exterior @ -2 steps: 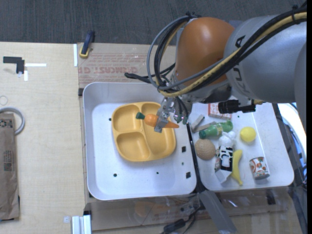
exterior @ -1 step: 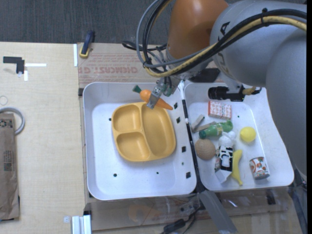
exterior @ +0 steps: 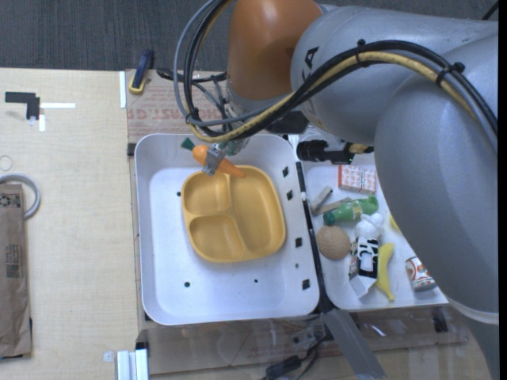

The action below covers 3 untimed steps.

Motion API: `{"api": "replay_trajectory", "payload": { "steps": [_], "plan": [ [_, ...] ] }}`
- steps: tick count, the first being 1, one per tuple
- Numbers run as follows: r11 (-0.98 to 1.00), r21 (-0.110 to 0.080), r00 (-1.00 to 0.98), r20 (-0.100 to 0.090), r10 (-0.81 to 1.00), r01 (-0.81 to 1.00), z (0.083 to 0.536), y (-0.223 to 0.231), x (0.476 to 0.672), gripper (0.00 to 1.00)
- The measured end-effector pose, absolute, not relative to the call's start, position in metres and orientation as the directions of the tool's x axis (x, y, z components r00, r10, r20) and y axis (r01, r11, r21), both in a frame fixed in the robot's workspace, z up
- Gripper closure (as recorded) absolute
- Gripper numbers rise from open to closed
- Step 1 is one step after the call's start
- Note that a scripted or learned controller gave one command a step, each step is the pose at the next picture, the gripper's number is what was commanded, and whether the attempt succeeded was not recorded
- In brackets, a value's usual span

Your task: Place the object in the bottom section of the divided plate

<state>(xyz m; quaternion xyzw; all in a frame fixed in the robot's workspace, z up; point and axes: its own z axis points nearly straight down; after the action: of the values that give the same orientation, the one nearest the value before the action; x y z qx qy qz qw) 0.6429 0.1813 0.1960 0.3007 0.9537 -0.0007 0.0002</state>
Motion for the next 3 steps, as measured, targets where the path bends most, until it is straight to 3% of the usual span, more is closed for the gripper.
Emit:
{"api": "replay_trajectory", "payload": {
  "steps": [1, 2, 3],
  "plan": [
    [0.522, -0.004, -0.522, -0.001, 0.853, 0.853, 0.124, 0.141, 0.610, 1.00],
    [0.272, -0.004, -0.272, -0.001, 0.962, 0.962, 0.101, 0.116, 0.605, 1.00],
    [0.327, -0.003, -0.327, -0.002, 0.945, 0.945, 0.160, 0.192, 0.603, 1.00]
  ]
}}
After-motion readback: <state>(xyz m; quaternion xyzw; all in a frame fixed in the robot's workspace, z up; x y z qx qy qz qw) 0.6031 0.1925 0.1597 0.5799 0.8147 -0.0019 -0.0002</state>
